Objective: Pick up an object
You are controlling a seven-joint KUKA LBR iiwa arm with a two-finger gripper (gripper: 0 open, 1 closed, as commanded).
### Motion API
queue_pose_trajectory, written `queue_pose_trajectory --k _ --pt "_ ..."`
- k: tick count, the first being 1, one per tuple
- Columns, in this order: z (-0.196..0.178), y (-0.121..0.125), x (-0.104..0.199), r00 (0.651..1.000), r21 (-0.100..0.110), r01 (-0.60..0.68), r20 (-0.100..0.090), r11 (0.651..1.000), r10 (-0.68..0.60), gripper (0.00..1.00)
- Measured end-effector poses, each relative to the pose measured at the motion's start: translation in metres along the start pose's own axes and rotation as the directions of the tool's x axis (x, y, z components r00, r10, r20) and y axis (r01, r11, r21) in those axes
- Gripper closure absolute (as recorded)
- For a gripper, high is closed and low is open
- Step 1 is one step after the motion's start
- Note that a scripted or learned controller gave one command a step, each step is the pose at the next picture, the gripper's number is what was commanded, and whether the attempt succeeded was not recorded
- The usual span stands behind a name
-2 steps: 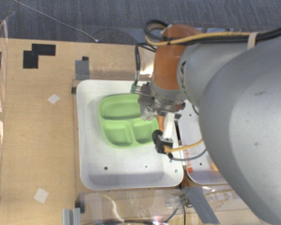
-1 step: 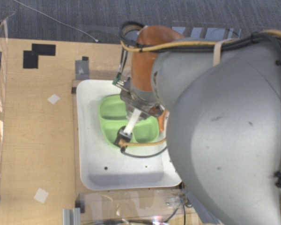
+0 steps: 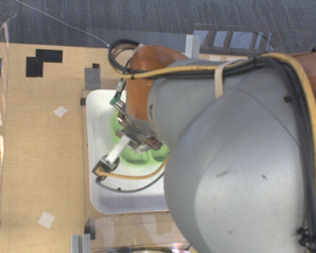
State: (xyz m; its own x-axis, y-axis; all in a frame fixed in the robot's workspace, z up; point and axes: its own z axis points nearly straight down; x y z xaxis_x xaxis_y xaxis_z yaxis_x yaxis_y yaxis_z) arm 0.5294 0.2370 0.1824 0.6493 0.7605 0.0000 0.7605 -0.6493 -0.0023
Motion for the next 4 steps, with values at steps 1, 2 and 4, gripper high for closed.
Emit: queue_pose_trajectory --k 1,2,4 --pt "0.000 -0.021 -0.022 0.918 0.000 -0.398 -0.002 0.918 0.398 1.00" --pt "0.010 -0.024 -0.037 0.791 0.000 -0.612 -0.002 0.791 0.612 1.00" --pt "-0.058 -0.031 -0.031 0.790 -0.007 -0.614 0.005 0.790 0.614 1.00"
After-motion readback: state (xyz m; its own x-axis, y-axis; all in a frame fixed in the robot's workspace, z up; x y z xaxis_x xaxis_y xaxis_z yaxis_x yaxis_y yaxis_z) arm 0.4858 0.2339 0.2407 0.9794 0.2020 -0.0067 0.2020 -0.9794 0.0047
